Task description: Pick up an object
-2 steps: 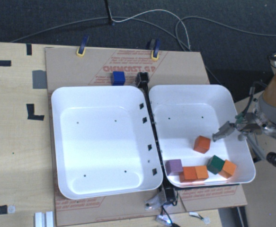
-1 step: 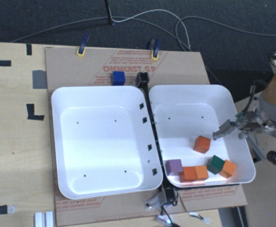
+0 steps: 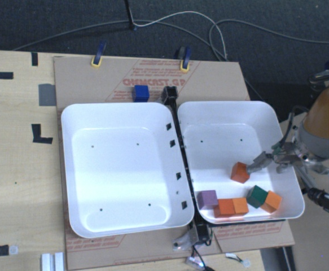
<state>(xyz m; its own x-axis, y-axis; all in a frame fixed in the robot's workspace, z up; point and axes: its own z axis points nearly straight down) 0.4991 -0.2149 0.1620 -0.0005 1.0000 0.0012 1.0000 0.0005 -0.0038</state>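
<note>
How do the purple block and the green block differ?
The purple block sits square and flat at the left end of the front row, touching an orange block. The green block is darker, turned at an angle, and leans against another orange block further right. Both are small cubes in the right bin, apart from the gripper.

My tool (image 3: 264,160) has lots of room in the left bin (image 3: 74,151). In the right bin (image 3: 226,109), blocks (image 3: 238,203) crowd the near wall, and an orange block (image 3: 240,172) sits just beside my tool.
</note>
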